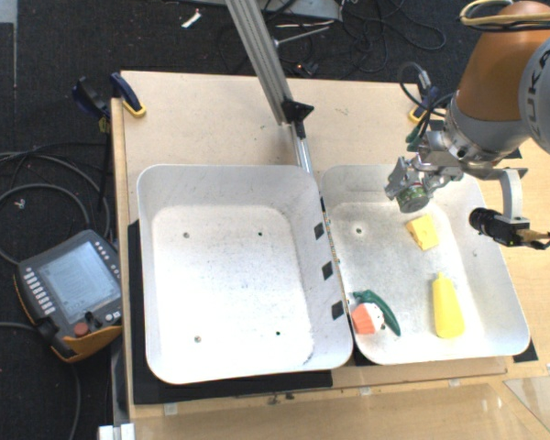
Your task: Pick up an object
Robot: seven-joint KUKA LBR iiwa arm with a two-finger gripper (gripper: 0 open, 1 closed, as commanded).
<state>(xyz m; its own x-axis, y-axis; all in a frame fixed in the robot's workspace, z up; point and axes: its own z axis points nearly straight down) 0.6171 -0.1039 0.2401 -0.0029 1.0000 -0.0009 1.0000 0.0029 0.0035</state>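
Gripper (411, 193): we see it low over the right bin (495, 337), upper part; jaw state we can't tell, nothing visibly held.
Nearest obj: yellow block (423, 232), just below-right of the gripper in view, close but apart; our likely pick target.
Block shape: small, squarish, wedge-like, matte; looks like foam or plastic; long axis slight, roughly along the bin's depth.
Other objs: yellow bottle-shaped toy (447, 308), smooth, elongated, long axis near-vertical in view, further toward the front; orange-and-green toy (373, 314) at the bin's front-left corner, by the divider.
Left bin (165, 200): white, speckled w/ dark flecks.
Next move, we judge: short shift toward the block, then down.
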